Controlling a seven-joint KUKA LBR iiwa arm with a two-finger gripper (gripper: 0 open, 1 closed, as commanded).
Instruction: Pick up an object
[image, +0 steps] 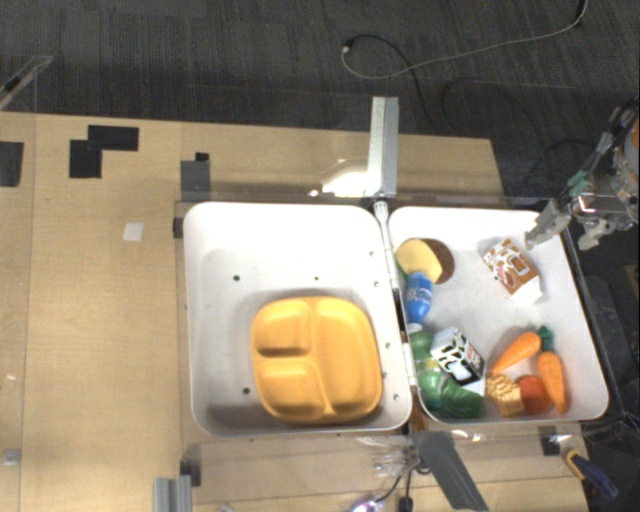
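The claw (568, 222) is hovering at the right bin's (470, 425) far right corner, fingers apart and gripping nothing; carrots (532, 362) are lying in its near right corner.

1 fixed camera looks down at a slant from well above the bench (90, 330), far enough to take in both white bins (210, 300) whole, with dark floor (200, 50) along the top.
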